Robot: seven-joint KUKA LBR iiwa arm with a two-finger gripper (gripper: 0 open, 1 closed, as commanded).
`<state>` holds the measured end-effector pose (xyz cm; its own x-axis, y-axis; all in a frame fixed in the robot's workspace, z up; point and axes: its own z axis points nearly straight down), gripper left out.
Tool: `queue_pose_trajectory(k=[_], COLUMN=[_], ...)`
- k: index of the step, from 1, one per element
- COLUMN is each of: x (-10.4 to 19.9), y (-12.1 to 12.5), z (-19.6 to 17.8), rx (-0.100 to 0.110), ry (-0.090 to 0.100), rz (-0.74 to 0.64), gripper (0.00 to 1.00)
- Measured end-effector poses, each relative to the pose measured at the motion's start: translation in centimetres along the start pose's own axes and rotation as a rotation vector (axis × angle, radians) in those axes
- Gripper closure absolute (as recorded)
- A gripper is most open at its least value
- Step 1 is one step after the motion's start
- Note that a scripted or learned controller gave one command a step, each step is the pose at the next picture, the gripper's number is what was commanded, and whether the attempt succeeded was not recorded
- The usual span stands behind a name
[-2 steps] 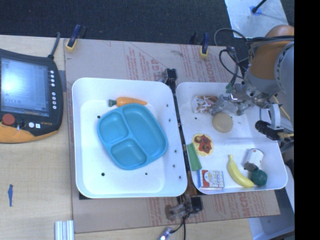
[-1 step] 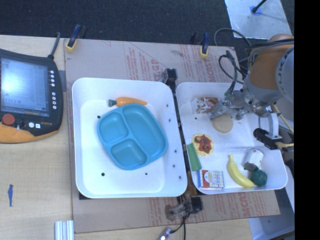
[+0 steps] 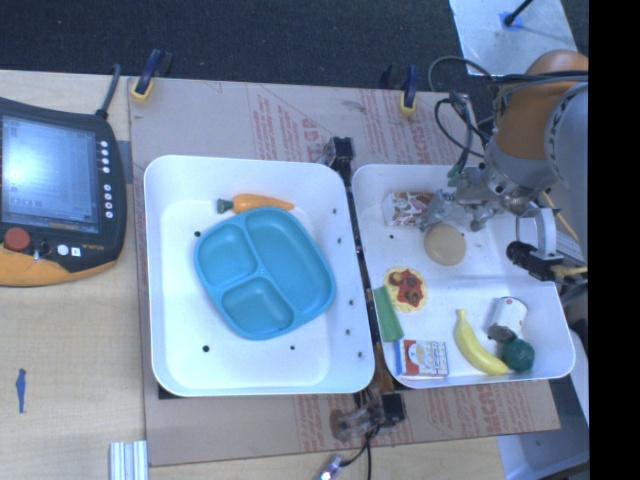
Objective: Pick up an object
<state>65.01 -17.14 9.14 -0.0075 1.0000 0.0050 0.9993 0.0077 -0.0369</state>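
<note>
The right bin (image 3: 470, 278) holds a tan round ball (image 3: 445, 245), a printed packet (image 3: 409, 208), a pizza-like disc (image 3: 406, 287), a green bar (image 3: 387, 313), a small red and white carton (image 3: 425, 357), a banana (image 3: 475, 343), a white can (image 3: 507, 315) and a dark green lump (image 3: 518, 354). My gripper (image 3: 462, 208) hangs low over the bin's far part, just above the tan ball and to the right of the printed packet. I see nothing held between its fingers.
The left bin (image 3: 180, 268) holds a blue divided plate (image 3: 263, 271) and a toy carrot (image 3: 255, 204) behind it. A teach pendant (image 3: 55, 193) lies on the bench at the far left. Cables loop above the arm's wrist (image 3: 520, 138).
</note>
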Motion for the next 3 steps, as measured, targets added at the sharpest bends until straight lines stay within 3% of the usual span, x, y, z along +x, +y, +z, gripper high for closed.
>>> queue_pose_trajectory(k=[1,2,3], x=[1.1,-0.4,-0.4], y=[-3.7,-0.5,0.0], z=[0.1,0.0,0.0], rx=[-0.032,-0.013,0.0], ry=[-0.006,0.002,0.003], rz=[0.004,-0.001,-0.001], gripper=[0.0,0.0,0.0])
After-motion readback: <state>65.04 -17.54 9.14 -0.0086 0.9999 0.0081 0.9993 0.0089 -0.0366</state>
